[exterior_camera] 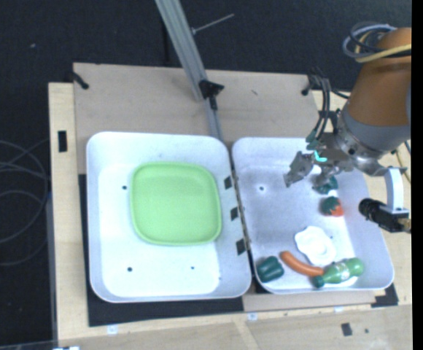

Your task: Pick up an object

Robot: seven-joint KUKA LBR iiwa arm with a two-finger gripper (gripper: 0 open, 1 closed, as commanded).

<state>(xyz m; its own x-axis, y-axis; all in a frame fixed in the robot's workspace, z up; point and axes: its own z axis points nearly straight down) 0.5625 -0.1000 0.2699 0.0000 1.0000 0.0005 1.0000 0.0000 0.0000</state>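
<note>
My gripper (310, 176) hangs over the upper part of the right bin (270, 210), its dark fingers spread open with nothing between them. Just right of and below it lie a small teal piece (328, 186) and a small red-orange object (333, 208). Lower in the same bin sit a white lump (315, 243), an orange carrot-like stick (299, 263), a green bottle-shaped object (340, 270) and a dark green block (270, 269).
The left bin (109, 195) holds a light green square plate (176, 202). A grey metal pole (186, 42) slants down to the divider between the bins. The orange and grey arm (379, 93) enters from the upper right.
</note>
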